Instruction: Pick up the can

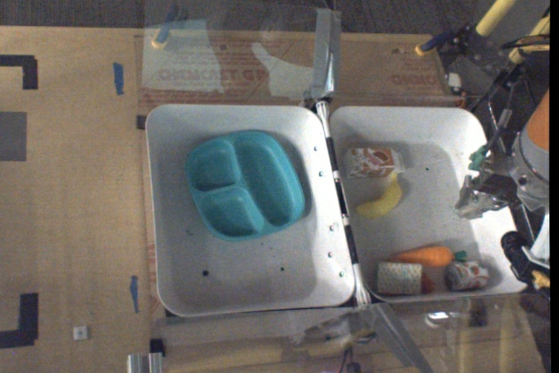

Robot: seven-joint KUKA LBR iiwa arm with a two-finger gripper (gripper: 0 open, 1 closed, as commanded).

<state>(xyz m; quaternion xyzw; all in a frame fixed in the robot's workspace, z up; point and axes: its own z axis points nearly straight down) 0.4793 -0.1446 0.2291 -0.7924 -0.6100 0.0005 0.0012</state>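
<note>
A small can [467,275] with a red and white label lies in the front right corner of the right bin [437,131]. A pale cylindrical can [400,277] lies on its side to its left, along the front wall. An orange carrot [425,256] rests between and just behind the two. My gripper [476,198] hangs over the right side of this bin, behind the labelled can and apart from it, with nothing visibly held.
A yellow banana [382,199] and a white carton [374,162] lie in the right bin's back left part. A teal divided plate [247,183] sits in the left bin [175,258]. The middle of the right bin's floor is bare.
</note>
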